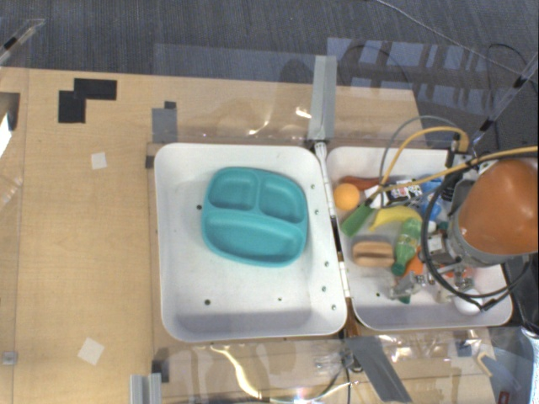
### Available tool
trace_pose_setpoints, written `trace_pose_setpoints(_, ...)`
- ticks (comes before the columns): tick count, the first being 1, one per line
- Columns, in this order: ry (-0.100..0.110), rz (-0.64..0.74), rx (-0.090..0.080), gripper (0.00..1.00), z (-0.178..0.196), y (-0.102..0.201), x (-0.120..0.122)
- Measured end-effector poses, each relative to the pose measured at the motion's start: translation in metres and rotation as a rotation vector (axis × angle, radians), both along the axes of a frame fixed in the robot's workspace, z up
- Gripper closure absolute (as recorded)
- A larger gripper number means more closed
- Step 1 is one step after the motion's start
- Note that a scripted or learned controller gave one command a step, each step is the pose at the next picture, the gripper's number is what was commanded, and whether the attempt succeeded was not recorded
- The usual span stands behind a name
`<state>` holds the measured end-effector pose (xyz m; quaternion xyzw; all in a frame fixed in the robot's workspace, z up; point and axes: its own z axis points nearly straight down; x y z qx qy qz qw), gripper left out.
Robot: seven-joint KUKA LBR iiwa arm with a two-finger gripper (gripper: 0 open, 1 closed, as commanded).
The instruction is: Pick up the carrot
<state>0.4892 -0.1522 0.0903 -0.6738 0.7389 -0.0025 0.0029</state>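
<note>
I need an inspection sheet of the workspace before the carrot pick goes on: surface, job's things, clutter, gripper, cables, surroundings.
Surface: wooden bench bearing two white bins, left bin and right bin, side by side.
Job's things: carrot, an orange tip with a green top, in the right bin close to the arm's wrist, partly hidden.
Clutter: teal divided plate in the left bin; orange ball, banana, green piece and burger packed together in the right bin.
Gripper: gripper low over the right bin; jaws too cluttered to judge.
Cables: yellow cable and black cables looping round the wrist.
Surroundings: grey carpet beyond the bench.
</note>
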Motion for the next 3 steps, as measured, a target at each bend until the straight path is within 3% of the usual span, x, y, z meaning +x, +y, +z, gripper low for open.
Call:
trace_pose_setpoints(1,0.000,-0.256,0.005,0.00,0.003,0.066,0.054)
trace_pose_setpoints(2,-0.008,-0.520,0.007,0.00,0.000,0.034,0.045)
trace_pose_setpoints(3,-0.013,-0.797,0.008,0.00,0.000,0.034,0.020)
